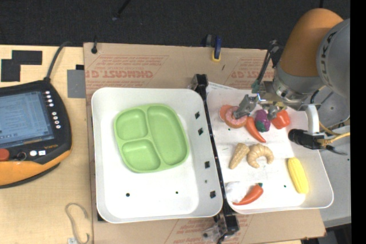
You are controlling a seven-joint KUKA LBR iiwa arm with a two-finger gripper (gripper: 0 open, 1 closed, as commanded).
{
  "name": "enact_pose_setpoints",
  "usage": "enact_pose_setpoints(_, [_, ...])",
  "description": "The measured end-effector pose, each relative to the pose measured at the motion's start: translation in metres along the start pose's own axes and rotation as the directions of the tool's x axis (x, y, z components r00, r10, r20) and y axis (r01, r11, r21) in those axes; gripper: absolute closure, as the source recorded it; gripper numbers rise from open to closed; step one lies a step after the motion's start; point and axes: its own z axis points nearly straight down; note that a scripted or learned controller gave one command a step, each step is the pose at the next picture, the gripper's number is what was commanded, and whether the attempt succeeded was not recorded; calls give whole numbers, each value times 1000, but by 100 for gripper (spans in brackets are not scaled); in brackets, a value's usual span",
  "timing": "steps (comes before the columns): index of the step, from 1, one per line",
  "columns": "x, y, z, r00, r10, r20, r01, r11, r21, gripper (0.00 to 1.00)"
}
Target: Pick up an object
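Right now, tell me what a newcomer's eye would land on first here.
First the green divided plate, bright in the middle of the left bin. Then the toy food scattered in the right bin: a yellow corn cob, a croissant, a red chili. The gripper hangs over the bin's far end.

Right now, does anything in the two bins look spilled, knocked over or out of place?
Nothing stands out. The green divided plate lies flat in the left bin, and the toy foods, including the corn, croissant and chili pepper, lie loose inside the right bin.
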Motion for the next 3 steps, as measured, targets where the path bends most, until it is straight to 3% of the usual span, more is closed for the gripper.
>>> enact_pose_setpoints(1, [0, 3, -9, 1000, -2, 1, 2, 1000, -14, 0])
enact_pose_setpoints(3, [-4, 6, 90, 1000, -2, 6, 2, 1000, -20, 0])
